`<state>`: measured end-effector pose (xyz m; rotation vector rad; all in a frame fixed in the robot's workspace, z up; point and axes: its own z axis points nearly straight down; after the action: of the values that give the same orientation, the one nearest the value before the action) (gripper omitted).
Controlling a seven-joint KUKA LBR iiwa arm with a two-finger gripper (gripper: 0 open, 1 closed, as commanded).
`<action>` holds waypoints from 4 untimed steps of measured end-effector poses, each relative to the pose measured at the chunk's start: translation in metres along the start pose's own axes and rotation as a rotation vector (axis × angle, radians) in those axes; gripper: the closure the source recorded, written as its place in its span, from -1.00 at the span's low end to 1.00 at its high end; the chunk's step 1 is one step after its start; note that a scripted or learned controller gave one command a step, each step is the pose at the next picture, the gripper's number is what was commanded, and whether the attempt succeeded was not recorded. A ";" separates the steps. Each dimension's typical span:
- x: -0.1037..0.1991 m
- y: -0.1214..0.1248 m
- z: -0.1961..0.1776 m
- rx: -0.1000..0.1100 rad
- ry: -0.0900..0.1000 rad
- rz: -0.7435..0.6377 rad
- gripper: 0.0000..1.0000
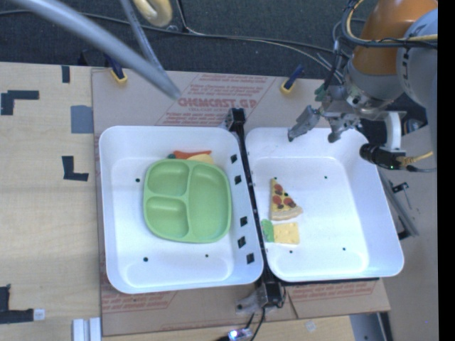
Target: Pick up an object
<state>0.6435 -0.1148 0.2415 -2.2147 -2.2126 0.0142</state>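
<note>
My gripper (314,129) hangs over the back edge of the right bin (355,190), its two fingers spread open with nothing between them. A toy pizza slice (281,199) lies at the left side of the right bin, well in front of and to the left of the gripper. Just in front of the slice sits a yellow cheese piece (286,233) with a small green piece (267,229) at its left. In the left bin (128,261) lies a green divided plate (188,199), and an orange and yellow item (193,155) peeks out behind it.
A black clamp strip (242,190) runs along the seam between the two bins. Grey poles (92,30) cross the upper left above the bench. Yellow clamps (117,75) hold the cardboard at the back. Cables trail behind the arm.
</note>
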 end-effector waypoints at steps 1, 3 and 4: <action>0.000 0.002 -0.008 -0.013 -0.001 -0.003 -1.00; 0.011 0.001 0.104 -0.008 -0.003 -0.002 -1.00; 0.011 0.001 0.157 -0.011 -0.004 -0.003 -1.00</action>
<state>0.6422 -0.1034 0.0843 -2.2192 -2.2227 0.0067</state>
